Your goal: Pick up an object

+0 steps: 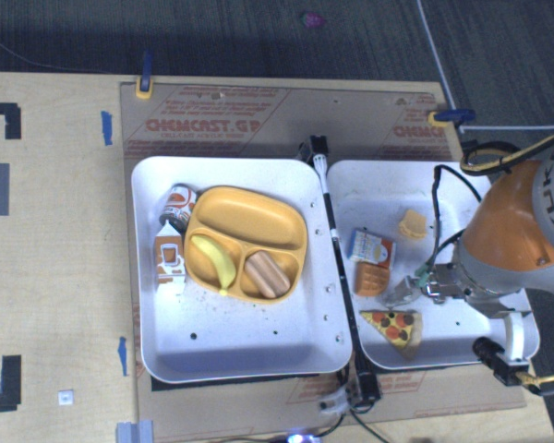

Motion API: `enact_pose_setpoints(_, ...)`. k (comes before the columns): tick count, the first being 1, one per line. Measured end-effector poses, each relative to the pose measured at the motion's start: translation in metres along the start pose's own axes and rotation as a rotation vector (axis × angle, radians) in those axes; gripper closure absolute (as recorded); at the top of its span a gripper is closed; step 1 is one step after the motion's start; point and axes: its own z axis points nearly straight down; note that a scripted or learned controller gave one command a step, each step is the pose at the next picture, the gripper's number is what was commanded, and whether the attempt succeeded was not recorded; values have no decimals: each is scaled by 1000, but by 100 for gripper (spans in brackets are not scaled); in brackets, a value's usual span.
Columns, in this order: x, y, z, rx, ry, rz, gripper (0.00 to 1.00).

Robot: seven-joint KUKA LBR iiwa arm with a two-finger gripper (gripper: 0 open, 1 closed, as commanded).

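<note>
- The grey two-finger gripper (414, 289) hangs low in the right white bin (388, 181), pointing left; whether its jaws are parted or closed cannot be told, and nothing shows between them.
- Just left of it lies an orange-and-blue snack packet (370, 262); just below-left, a toy pizza slice (393, 326).
- Above it sits a small tan chunk (412, 224).
- Far left, the left white bin (240, 353) holds a yellow divided plate (249, 220) with a banana (218, 262) and hot dog (268, 274).
</note>
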Motion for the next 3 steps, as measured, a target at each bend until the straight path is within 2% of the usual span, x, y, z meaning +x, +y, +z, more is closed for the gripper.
enact_pose_setpoints(3,19,1,0,-4,-1,0,0)
